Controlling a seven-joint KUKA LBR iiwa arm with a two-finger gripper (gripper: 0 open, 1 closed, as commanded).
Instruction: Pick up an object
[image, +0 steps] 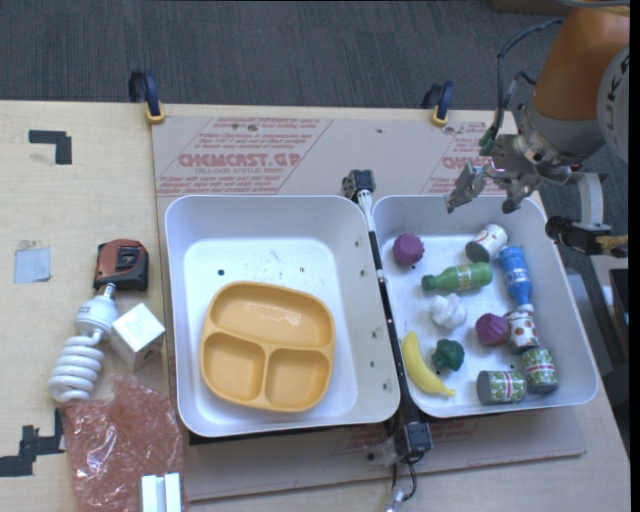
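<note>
Just below the end effector (490, 190) (fingers spread) lies a can (487, 242).

A robotics lab: clamped board (250, 150) (protective film on) bearing two white bins (190, 300) of toy food.

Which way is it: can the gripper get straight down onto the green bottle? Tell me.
Probably yes. The gripper hovers open over the right bin's far edge, and the green bottle lies uncovered, with a small gap to the white cup and blue bottle.
</note>
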